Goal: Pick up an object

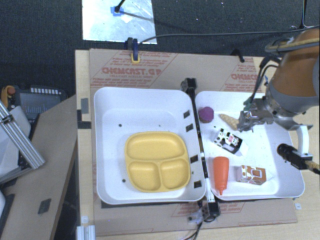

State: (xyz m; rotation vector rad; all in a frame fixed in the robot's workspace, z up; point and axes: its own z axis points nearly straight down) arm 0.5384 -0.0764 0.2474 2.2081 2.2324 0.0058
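hand (246, 120) low over right bin (286, 184) – grip state unclear, beside tan piece (229, 119)

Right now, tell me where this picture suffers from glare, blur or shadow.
Camera view: strong glare on the foil sheet at the top; even light in both bins, soft shadows beside the carrot and yellow tray; the arm at the right edge is blurred; the tool looks slightly soft against the right bin.
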